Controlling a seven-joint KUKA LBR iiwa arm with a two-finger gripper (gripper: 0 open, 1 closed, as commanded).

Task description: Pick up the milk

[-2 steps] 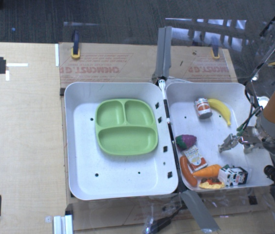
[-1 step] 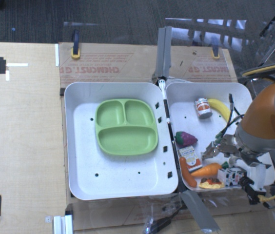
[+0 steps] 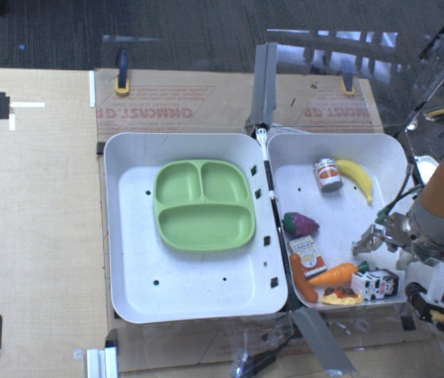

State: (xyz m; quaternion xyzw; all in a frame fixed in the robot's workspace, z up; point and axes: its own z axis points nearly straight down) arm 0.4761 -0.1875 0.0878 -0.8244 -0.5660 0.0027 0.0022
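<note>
Milk (image 3: 376, 283), cow-patterned carton, lies near front-right corner of right bin (image 3: 391, 150), beside carrot (image 3: 334, 275), w/ banana (image 3: 357, 179) and can (image 3: 328, 175) well apart toward back. Gripper (image 3: 373, 239) hovers just above/behind carton, reaching in from right; prob. lining up descent. Grip state: cannot tell. Nothing seen held. Green plate (image 3: 204, 205) sits in left bin (image 3: 120, 235).
</note>
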